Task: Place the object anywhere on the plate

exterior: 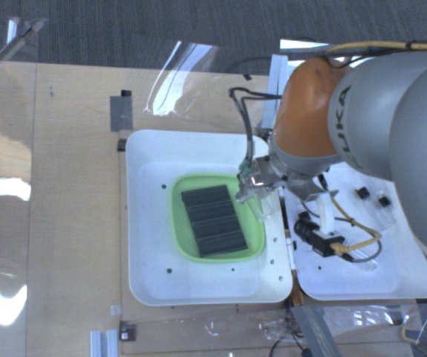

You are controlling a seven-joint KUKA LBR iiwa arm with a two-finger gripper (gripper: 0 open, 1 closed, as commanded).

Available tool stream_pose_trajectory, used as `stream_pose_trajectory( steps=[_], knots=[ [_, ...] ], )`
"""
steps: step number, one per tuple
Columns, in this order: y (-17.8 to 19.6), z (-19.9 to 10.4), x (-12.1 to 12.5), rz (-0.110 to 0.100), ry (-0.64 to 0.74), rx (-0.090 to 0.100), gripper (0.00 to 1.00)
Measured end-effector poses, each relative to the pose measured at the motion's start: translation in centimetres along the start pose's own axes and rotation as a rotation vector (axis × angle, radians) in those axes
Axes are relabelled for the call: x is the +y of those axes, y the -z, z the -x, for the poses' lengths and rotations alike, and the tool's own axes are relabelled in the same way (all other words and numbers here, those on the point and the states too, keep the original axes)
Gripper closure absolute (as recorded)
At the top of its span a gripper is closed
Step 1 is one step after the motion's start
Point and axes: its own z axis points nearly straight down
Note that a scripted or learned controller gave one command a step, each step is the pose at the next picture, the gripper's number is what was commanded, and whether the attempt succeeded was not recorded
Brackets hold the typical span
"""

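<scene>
We observe a pale wooden bench (57,222) carrying all other items. The grey arm (392,117) enters from the right of the camera view and covers the upper part of the right bin (392,274). Its orange band (310,110) sits above the seam between the two bins.

The left bin (150,274) is white and shallow, and touches the right bin along their shared edge. Inside the left bin we find a green plate (178,207), square with rounded corners, set toward the bin's right half.

The dark ribbed block (213,220) lies flat on the plate, slightly rotated, fully within the plate's rim.

The gripper (251,192) hangs over the plate's right edge, just beside the block's upper right corner. We see nothing held in it, and we cannot tell whether it is spread or pressed together.

Two small black pieces (362,193) (382,199) lie near each other on the right bin's floor, well apart from the plate.
</scene>
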Motion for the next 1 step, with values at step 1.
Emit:
stream_pose_trajectory(
  steps=[1],
  knots=[
    [0.03, 0.07, 0.0, 0.0, -0.001, 0.0, 0.0]
  ],
)
